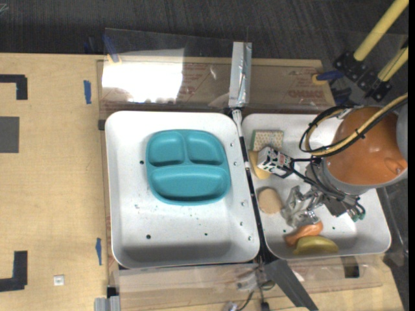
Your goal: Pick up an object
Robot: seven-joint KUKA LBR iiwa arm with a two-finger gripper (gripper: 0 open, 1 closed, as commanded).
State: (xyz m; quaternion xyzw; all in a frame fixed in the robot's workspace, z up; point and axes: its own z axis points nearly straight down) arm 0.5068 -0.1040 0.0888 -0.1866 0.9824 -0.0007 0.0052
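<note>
Along the cardboard strip (305, 86) behind the bins, some reddish printing is showing, but it is too small and glare-washed to read. No brand is making itself out on the objects either — the black-and-white patterned item (273, 162) in the right bin (373, 235) is carrying markings that are staying illegible. Near it are lying a green-topped sponge (268, 139), a tan rounded piece (269, 200), and an orange piece (305, 232) resting against a yellow-green one (316, 245) by the front wall. The gripper (299, 206) is hanging low over the bin just above the orange piece — its metal fingers are blurring into a tangle, so whether they are spread or closed cannot be told. The orange band (363, 151) is hiding much of the bin's right side. Lying in the left bin (123, 193) is a teal divided tray (188, 165).
</note>
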